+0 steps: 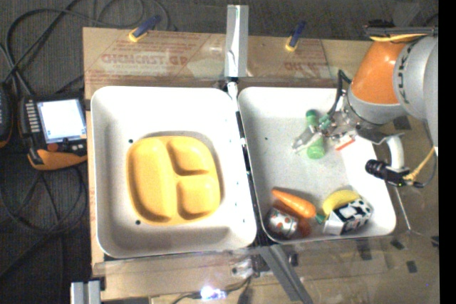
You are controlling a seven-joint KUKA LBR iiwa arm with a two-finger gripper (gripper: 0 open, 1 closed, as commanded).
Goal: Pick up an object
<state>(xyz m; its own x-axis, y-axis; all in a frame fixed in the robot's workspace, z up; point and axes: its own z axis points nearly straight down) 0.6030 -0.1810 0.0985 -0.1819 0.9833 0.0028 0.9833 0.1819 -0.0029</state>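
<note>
Where the arm (pixel 399 85) reached over the right bin (pixel 267 121), its gripper (pixel 326 130) hung low above the bin floor, and much there was hard to make out. The metal parts blurred into a green thing (pixel 314 149) right at the gripper's tip, so whether the gripper was released or clenched could not be told. Nor could it be seen whether the green thing touched the gripper or only lay under it. A second green knob (pixel 311 115) showed just beyond the tip, on the side away from the arm; whether both belonged to one object was unclear. A small red-orange bit (pixel 344 144) sat just beside the gripper, toward the arm, too small to name.

Farther from the gripper, toward the bin's near wall and well apart from it, lay a carrot (pixel 295 203), a banana (pixel 340 198) and a black-and-white box (pixel 350 216); the box hid part of the banana. A shiny round can (pixel 281 223) lay against the carrot, with something red half hidden behind it.

Across the shared wall from the gripper, the left bin (pixel 107 153) held a yellow divided tray (pixel 174 176). Farthest from the gripper, past that bin, a handset with a lit screen (pixel 60 119) lay off the bench.
</note>
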